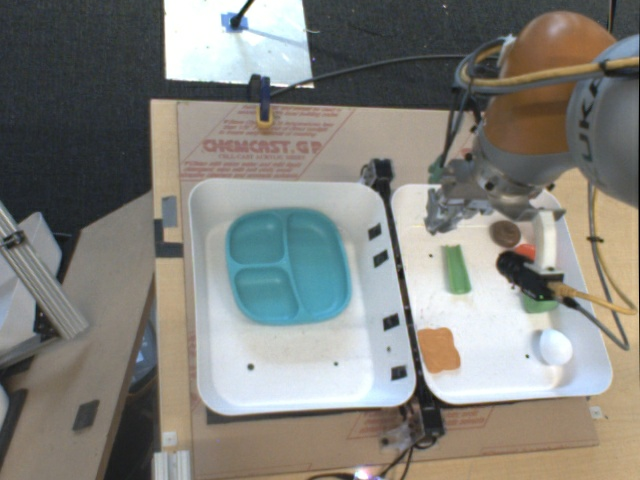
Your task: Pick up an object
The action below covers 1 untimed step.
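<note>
**Robot arm poised over the right bin, close to a green stick**

Camera view, looking down at a slant on a surface (pixel 168 268) bearing two shallow white bins side by side. The left bin (pixel 290 190) holds a teal divided plate (pixel 288 265) lying flat in its middle. The right bin (pixel 500 393) holds several small things. A green stick (pixel 457 268) lies flat near the bin's far left. A brown disc (pixel 506 233) and a white cylinder (pixel 545 236) sit towards the far right. An orange-brown flat piece (pixel 438 349) lies at the near left, and a white egg-shaped thing (pixel 552 347) at the near right.

The grey arm (pixel 540 98) reaches in from the right. Its jaws hang over the far left corner of the right bin, just beyond the far end of the green stick. Whether they are wide or narrow cannot be told, and nothing shows between them.

The green stick is the likeliest pick, being closest. It looks light, stiff and smooth. It is long and narrow, and apart from the other things. The best hold is probably across its narrow width at mid-length, so it does not tip. Lying so flat, it may slip out if the jaws close too high.
</note>
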Tool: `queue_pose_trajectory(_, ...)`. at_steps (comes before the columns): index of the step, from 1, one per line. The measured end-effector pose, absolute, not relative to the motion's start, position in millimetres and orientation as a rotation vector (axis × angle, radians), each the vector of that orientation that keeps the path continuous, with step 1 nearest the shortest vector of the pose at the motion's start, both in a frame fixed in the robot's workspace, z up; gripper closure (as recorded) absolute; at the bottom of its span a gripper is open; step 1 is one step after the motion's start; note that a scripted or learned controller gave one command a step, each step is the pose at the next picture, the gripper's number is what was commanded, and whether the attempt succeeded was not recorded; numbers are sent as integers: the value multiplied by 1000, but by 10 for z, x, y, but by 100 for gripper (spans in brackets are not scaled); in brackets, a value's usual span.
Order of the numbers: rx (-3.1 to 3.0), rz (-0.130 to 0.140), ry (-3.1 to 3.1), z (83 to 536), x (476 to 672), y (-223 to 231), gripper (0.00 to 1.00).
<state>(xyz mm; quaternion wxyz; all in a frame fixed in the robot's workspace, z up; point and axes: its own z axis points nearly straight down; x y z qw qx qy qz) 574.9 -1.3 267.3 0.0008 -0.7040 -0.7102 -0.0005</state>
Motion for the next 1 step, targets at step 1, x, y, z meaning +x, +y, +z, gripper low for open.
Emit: queue_pose_trajectory(1,-2208,0,-2230,2509,5474,535,100)
